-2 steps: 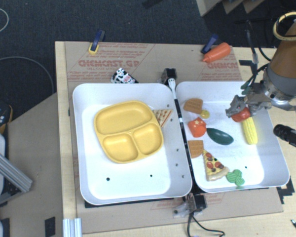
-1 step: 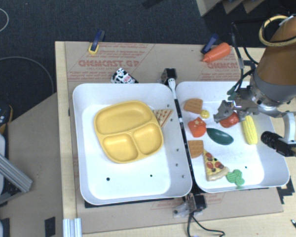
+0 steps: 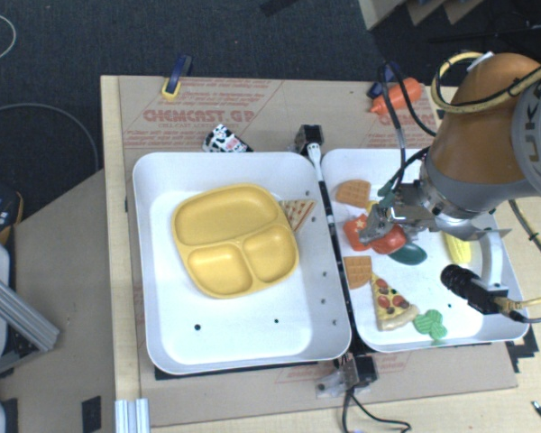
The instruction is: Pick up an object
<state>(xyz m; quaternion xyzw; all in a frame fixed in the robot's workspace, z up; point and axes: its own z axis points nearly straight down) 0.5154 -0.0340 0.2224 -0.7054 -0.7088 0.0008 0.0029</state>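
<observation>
Hovering over the right bin [image 3: 487,332], the hand [image 3: 379,226] meets a red toy [image 3: 365,236].

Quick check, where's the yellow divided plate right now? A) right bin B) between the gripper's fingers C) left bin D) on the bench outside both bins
C: the yellow divided plate lies flat in the left bin, with a waffle piece at its upper right edge; the gripper is down over the red toy in the right bin.
</observation>
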